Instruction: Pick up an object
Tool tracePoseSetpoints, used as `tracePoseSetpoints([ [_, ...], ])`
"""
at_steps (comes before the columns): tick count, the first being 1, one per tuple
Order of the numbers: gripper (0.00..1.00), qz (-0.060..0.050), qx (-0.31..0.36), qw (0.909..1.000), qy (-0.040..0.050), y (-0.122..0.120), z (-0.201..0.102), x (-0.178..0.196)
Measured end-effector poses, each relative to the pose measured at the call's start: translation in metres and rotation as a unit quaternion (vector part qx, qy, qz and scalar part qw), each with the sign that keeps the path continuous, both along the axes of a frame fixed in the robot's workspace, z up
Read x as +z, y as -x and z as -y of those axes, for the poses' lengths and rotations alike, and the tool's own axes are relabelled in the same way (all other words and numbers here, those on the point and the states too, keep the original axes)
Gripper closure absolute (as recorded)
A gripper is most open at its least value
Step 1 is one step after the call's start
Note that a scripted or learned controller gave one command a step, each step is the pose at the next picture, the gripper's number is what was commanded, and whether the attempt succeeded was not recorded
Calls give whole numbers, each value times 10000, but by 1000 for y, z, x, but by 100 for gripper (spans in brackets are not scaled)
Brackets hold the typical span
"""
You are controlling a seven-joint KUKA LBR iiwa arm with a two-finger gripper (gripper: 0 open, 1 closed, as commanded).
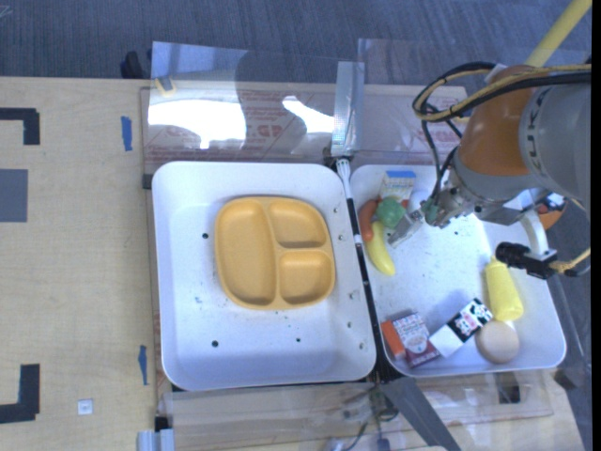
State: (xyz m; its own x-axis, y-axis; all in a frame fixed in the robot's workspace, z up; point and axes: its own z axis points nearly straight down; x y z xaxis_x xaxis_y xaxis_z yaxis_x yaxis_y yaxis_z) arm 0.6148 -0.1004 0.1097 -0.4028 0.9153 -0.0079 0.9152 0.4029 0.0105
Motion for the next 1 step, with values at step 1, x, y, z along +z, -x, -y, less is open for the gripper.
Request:
tracePoseSetpoints([
  [1, 0, -401, -796, 9960, -29, -40, 11, -19],
])
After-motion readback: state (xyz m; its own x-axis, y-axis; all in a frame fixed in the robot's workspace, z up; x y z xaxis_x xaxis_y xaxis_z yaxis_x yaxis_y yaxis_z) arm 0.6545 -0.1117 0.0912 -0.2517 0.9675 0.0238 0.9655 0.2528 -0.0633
